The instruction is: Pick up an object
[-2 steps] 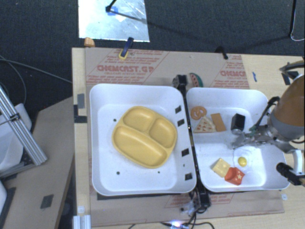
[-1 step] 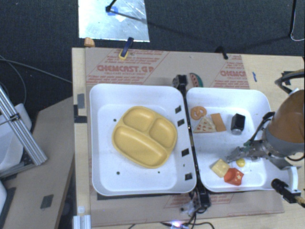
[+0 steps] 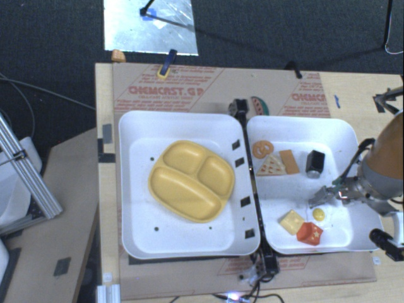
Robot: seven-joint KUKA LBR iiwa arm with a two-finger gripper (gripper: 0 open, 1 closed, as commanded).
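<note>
The right bin (image 3: pixel 334 131) holds several small items: a pretzel (image 3: pixel 262 148), a triangular pizza slice (image 3: pixel 272 166), a brown cracker (image 3: pixel 289 161), a black block (image 3: pixel 315 162), a yellow cheese piece (image 3: pixel 291 222), a red piece (image 3: pixel 309 233) and a small yellow round piece (image 3: pixel 319 214). My gripper (image 3: pixel 317 197) reaches in from the right and hovers low over the bin's middle, just above the small yellow round piece. Its fingers look spread open, with nothing between them.
The left bin (image 3: pixel 136 131) holds a yellow divided plate (image 3: pixel 191 180). A black divider with clips (image 3: pixel 247 169) runs between the bins. The arm's orange band (image 3: pixel 386 150) stands over the right bin's right edge. Cardboard (image 3: pixel 189 90) lies behind the bins.
</note>
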